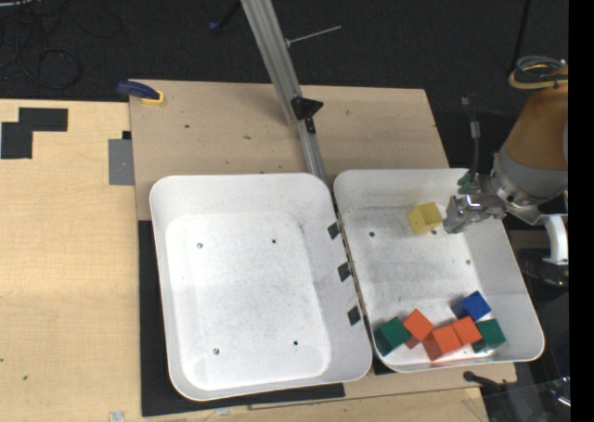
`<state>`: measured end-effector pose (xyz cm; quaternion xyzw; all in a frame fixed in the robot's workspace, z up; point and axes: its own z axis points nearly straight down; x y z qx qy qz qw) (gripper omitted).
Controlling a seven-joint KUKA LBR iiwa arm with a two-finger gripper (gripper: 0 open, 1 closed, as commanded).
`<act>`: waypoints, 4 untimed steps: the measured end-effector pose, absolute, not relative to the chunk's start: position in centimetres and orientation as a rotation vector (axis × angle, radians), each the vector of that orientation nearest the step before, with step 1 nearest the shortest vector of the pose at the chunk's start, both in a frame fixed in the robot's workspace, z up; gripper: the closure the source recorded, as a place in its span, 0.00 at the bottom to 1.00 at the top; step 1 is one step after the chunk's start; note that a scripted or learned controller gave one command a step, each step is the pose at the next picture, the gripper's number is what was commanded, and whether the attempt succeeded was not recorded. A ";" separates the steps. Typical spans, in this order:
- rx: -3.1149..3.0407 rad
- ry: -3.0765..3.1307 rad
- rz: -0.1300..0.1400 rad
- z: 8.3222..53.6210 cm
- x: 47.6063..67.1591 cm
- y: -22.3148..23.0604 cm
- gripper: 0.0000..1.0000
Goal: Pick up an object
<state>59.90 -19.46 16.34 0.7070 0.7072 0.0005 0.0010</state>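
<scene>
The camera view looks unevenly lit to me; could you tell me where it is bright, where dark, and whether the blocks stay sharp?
Camera view: both white bins bright, nearly washed out; background above the bench dark; yellow block and gripper slightly soft, colours readable.

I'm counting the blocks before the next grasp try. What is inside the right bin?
The right bin holds a yellow block beside the gripper, plus a near-corner cluster: two green blocks, orange ones, one blue block. Anything beneath that pile is covered.
</scene>
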 end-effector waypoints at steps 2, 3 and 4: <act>2.218 2.221 0.002 26.8 60.2 -20.6 1.00; 2.220 2.227 -0.001 27.0 59.6 -16.1 1.00; 2.220 2.229 -0.001 26.1 59.9 -10.4 1.00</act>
